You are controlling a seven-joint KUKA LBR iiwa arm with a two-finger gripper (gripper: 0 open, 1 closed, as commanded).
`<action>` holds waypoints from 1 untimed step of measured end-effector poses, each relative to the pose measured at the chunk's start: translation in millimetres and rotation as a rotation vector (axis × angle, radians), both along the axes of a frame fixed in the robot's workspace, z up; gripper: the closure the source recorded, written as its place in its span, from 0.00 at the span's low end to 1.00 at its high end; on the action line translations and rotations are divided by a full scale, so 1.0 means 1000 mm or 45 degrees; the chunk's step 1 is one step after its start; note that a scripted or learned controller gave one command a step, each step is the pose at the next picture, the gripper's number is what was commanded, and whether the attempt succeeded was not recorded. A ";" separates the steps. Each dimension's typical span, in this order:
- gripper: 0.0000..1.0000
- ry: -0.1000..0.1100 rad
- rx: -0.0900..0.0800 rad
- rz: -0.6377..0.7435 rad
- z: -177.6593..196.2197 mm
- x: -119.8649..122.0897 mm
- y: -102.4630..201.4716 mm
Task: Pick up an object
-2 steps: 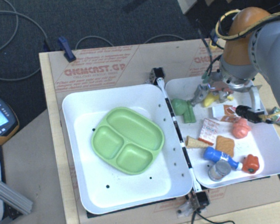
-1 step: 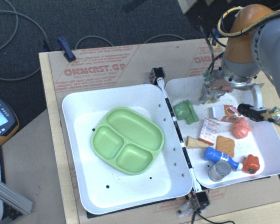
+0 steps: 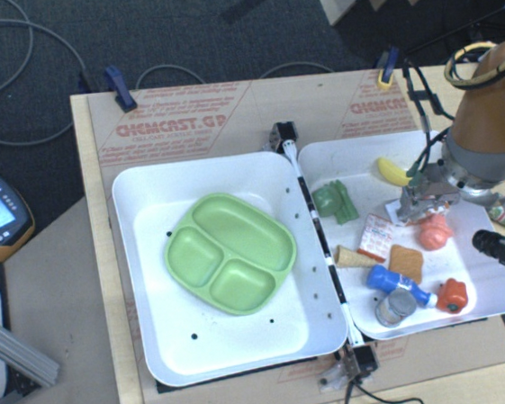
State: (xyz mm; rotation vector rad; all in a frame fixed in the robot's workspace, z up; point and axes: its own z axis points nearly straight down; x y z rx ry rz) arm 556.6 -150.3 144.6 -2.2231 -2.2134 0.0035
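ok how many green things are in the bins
2: a green divided plate in the left bin, and a smaller green object in the right bin, top left corner. The arm may hide more.

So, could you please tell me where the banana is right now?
In the camera view, the banana lies in the right bin, near its far edge, just left of the gripper and to the right of the green toy.

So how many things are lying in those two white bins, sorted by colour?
Green: 2, the divided plate and a small toy
Yellow: 1
Pink: 1
Red: 1
Blue: 1
Tan: 2
Silver: 1
White and red: 1
Total: 10
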 end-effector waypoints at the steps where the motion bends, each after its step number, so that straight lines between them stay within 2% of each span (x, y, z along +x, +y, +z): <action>1: 0.00 -0.004 -0.001 0.005 -0.003 0.004 0.002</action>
